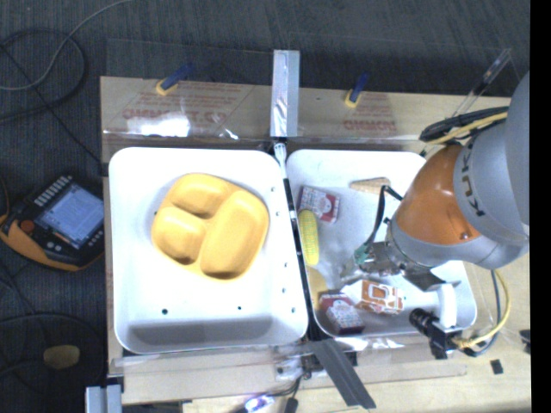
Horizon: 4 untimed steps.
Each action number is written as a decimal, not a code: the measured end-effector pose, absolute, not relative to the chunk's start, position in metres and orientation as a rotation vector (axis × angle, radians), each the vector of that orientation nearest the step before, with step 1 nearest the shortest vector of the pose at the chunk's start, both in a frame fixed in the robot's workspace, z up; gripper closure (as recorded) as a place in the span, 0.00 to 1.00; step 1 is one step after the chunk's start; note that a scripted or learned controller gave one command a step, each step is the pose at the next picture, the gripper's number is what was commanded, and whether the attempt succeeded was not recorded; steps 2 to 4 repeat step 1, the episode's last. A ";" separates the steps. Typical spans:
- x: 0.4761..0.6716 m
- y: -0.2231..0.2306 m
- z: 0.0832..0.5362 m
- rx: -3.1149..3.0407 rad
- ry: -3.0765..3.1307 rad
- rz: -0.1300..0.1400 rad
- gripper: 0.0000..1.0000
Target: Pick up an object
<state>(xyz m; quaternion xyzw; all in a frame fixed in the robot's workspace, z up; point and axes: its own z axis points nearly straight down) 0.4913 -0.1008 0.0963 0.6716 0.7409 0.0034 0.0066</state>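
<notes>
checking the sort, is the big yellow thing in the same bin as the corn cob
No, the big yellow thing lies in the left bin, while the corn cob is in the right bin.

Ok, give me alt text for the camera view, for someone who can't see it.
A grey and orange robot arm reaches down into the right white bin, among a corn cob and small snack packets. The left white bin holds a yellow sectioned dish.

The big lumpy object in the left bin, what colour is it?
Yellow. The lumpy object shows clearly in the camera view, inside the left bin.
</notes>
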 end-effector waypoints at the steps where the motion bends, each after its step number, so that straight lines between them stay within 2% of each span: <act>1: 0.522 -0.128 0.121 2.258 2.189 -0.010 1.00; 4: 0.522 -0.128 0.121 2.258 2.189 -0.010 1.00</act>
